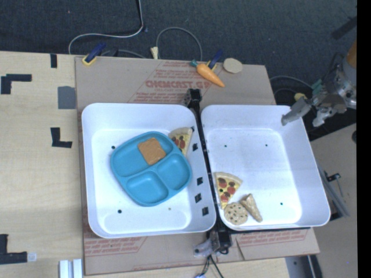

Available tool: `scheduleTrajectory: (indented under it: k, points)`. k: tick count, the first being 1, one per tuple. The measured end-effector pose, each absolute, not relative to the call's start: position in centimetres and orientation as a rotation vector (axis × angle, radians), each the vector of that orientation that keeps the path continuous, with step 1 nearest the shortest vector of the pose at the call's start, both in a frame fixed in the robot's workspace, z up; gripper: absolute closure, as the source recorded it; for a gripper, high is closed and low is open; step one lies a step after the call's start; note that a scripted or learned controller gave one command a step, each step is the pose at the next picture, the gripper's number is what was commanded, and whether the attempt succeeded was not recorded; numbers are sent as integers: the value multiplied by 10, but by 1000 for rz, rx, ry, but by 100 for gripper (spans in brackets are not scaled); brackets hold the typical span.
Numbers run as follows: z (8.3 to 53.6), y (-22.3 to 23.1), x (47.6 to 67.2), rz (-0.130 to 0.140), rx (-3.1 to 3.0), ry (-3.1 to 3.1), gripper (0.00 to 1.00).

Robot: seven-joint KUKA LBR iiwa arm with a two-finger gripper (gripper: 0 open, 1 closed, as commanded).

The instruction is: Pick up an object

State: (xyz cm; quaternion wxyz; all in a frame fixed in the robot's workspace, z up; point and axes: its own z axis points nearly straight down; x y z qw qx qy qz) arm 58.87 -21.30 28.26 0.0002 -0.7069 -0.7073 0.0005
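Observation:
My gripper (304, 116) hangs over the far right rim of the right bin (255, 138), open, with nothing between its fingers. In that bin's near left corner lie a pizza slice (227, 185), a round cookie (235, 213) and a tan wedge (252, 207), close together and well away from the gripper. The left bin (98, 155) holds a blue divided plate (152, 172) with a brown toast square (153, 151) on it. A second pizza slice (182, 138) leans at the plate's far right edge.
Behind the bins, on the cardboard (133, 80), lie an orange carrot (209, 75) and a beige disc (233, 66). Black clips (193, 99) join the bins along their shared wall. Cables run across the dark floor at the back.

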Motion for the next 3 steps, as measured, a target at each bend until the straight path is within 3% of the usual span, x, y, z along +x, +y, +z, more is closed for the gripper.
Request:
scheduleTrajectory:
  k: [1,2,3]
  points:
    - [212,-176,555,7,-2213,-2216,0]
    - [196,-109,561,0,-2210,-2226,0]
    - [81,-103,588,-1,-2223,-2229,0]
